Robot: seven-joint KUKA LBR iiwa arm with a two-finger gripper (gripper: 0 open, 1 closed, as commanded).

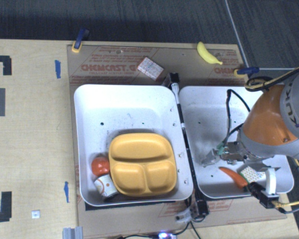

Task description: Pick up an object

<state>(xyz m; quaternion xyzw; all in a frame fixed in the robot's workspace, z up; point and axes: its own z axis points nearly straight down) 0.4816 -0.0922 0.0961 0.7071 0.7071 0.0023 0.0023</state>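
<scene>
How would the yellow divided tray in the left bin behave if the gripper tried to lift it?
The yellow tray looks like stiff moulded plastic, probably light. It is wide, so a two-finger grip would likely need its rim, and it may tilt. Lifting it could disturb the orange ball touching its edge.

1. The brown cardboard sheet [114, 63] under the two bins carries red print along its far edge; it looks like "CHEMCAST", though the letters are blurred.
2. More red print sits at the sheet's far right corner, cut off by the blue clamp [246, 71] and unreadable.
3. The grey arm [295, 106] bears dark letters, seemingly "KU", at the frame's right edge.
</scene>
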